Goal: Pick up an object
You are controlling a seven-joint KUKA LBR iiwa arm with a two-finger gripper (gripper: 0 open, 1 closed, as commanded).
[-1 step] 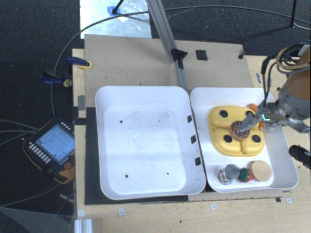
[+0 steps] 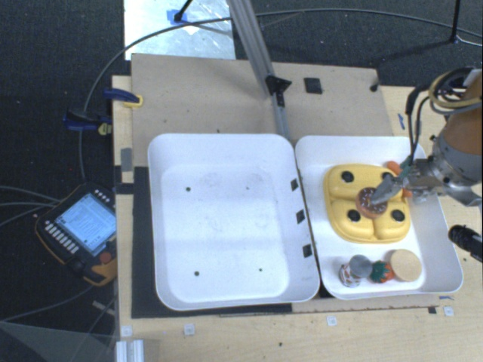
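Yellow plastic is catching the eye in the right bin (image 2: 434,225): a rounded yellow block (image 2: 362,219) with dark dots on its top is lying in the bin's upper half, filling much of that end. A brownish ring-shaped piece (image 2: 370,200) is sitting on top of the yellow block, near its middle. The grey arm (image 2: 456,153) is reaching in from the right, and its hand (image 2: 379,192) is pointing down and to the left, with its tip resting right at the ring-shaped piece. Whether the hand is spread, pressed together or pinching anything cannot be told, since the tip is small and is blending with the ring beneath it. An orange scrap (image 2: 393,167) is peeking out just behind the hand, at the block's upper right edge.

Along the near wall of the same bin, three small things are lying in a row: a grey and white object (image 2: 353,270) on the left, a green and red one (image 2: 379,273) touching it, and a tan round disc (image 2: 405,265) on the right.

The left bin (image 2: 162,202) is sitting just beside the right one on the brown worktop (image 2: 211,96). A handheld control pendant (image 2: 81,228) with a lit screen is lying on the dark floor to the left.
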